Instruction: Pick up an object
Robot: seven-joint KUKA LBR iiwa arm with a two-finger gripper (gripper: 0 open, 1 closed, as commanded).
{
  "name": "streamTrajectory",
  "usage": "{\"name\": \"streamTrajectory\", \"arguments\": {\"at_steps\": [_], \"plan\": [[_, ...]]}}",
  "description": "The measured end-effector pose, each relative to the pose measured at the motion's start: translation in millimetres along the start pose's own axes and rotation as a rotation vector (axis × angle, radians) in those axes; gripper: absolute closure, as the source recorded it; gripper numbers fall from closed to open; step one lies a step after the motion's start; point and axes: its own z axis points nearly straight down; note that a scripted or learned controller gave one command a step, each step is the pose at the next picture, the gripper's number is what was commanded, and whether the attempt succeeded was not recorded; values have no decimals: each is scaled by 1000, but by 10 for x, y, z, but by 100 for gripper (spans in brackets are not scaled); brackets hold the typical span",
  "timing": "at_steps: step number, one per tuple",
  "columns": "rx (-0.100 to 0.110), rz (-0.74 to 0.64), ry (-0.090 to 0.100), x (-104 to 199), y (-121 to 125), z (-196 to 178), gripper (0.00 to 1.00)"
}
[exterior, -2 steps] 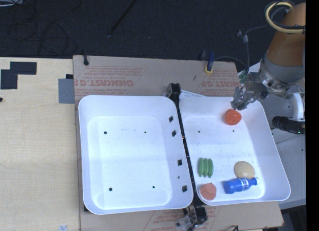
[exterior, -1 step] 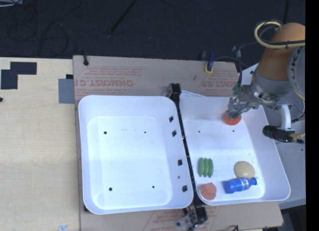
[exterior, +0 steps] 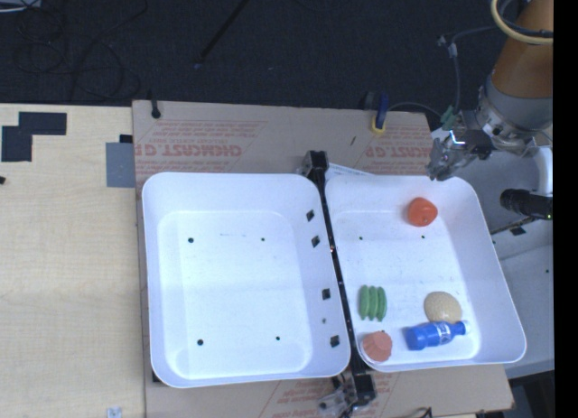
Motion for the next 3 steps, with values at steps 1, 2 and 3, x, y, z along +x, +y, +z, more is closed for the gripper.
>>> {"name": "streamTrajectory", "arguments": {"at_steps": [1, 2, 3], "plan": [[11, 4, 0, -444, -24, 312, 100], [15, 3, 2, -642, -41, 1233, 100], [10, 2, 1, -645, -26, 1077, 100]]}}
